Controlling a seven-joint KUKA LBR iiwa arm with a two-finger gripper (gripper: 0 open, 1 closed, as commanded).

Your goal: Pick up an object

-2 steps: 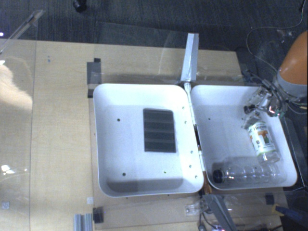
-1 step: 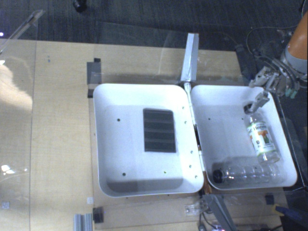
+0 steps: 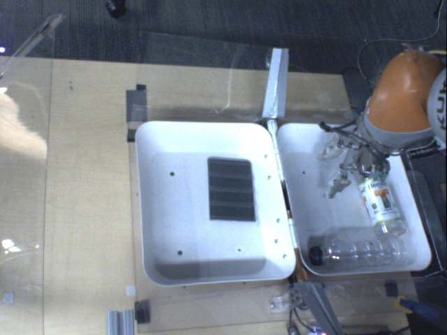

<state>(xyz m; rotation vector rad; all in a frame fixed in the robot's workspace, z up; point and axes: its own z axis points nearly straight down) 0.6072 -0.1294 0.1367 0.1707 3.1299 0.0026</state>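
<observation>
Nearest the lens is the arm's orange band [image 3: 403, 93], a rounded dome at the right edge above the right bin, with grey housing just beside it; below it, cables and metal linkage lead down to the hand [image 3: 353, 176], which hangs over the upper middle of the right bin; whether it is open or closed cannot be told from this slant, and nothing is seen between its tips.

Largest of all is the pale wooden worktop [image 3: 77, 208], which carries both bins; a clear sheet lies over its left part and catches glare.

On it, the left bin [image 3: 157, 145] is the bigger white tray, shallow with rounded corners; a dark ribbed rectangular block [image 3: 231, 189] lies flat near its middle, well apart from every wall.

Touching it along the shared edge, the right bin [image 3: 304, 152] holds two bottles; a clear plastic bottle [image 3: 360, 251] with a black cap lies on its side along the near wall, cap toward the left bin; a smaller clear bottle [image 3: 380, 204] with a green, white and orange label lies tilted along the right side, its top just beside the hand and its base near the bigger bottle.

A grey metal bar [image 3: 275, 82] stands at the far junction of the two bins.
</observation>
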